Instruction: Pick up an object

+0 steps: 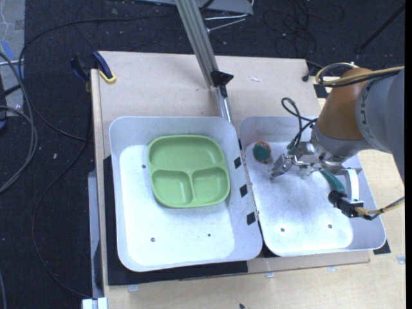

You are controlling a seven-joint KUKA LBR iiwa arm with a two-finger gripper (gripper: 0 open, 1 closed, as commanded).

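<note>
Just left of the gripper point(281, 168) lies a small ball point(261, 150).

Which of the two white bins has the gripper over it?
The right bin: the gripper is over it beside a small ball. The left bin holds a green divided plate.

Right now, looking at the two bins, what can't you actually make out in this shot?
- Gripper: too small and blurred in the camera view to tell its state.
- Small ball: green with red, too small to identify.
- Right bin: its far right part is hidden by the arm.
- Arm: cut off by the right edge.
</note>
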